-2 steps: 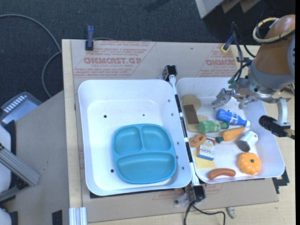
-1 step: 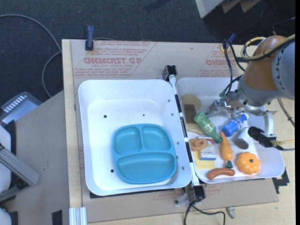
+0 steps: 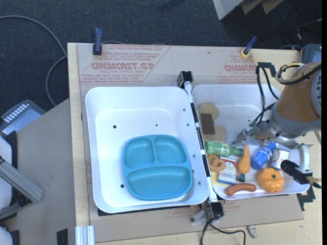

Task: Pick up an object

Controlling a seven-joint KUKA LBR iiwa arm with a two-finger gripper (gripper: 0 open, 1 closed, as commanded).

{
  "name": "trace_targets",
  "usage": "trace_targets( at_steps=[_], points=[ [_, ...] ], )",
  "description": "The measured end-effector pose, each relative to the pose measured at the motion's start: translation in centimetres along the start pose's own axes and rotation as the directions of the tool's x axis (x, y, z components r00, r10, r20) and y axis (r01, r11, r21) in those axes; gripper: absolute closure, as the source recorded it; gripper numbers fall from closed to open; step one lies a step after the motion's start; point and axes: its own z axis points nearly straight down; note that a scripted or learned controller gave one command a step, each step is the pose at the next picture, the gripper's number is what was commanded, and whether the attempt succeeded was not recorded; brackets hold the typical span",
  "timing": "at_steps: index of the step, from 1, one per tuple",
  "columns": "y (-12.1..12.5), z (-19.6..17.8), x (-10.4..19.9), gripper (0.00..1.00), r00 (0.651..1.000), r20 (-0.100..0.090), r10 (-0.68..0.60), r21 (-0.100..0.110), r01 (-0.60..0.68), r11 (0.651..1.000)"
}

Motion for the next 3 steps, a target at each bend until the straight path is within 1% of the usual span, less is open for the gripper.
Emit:
trace_targets(
  at_steps=[1, 2, 3],
  points=[
    [-4.2, 0.0, 1.7, 0.0, 1.0, 0.0, -0.001, -0.002, 0.001, 1.0],
    [-4.2, -1.0, 1.8, 1.0, 1.0, 0.001, 0.0, -0.003, 0.0, 1.0],
    [2.3, -9.0, 6.8, 1.0, 1.0, 0.0, -0.003, -0.003, 0.003, 1.0]
  ],
)
